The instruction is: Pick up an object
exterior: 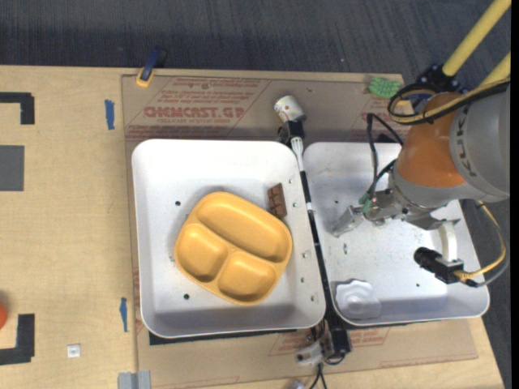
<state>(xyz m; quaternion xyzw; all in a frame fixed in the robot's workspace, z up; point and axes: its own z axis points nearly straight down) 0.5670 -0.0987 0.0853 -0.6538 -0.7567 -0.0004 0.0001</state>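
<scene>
Over the right bin [466, 298], the gripper [345, 220] hangs mid-floor, can't tell if it's clenched. Yellow tray [233, 246] sits in the left bin [154, 217], clear cup [357, 298] near the right bin's front-left corner.

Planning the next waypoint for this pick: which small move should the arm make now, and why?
Probably shift the claw toward the near edge of the right white bin, over the clear plastic lid-like piece. The claw hangs above bare bin floor, and that piece looks like the closest thing to it.
</scene>
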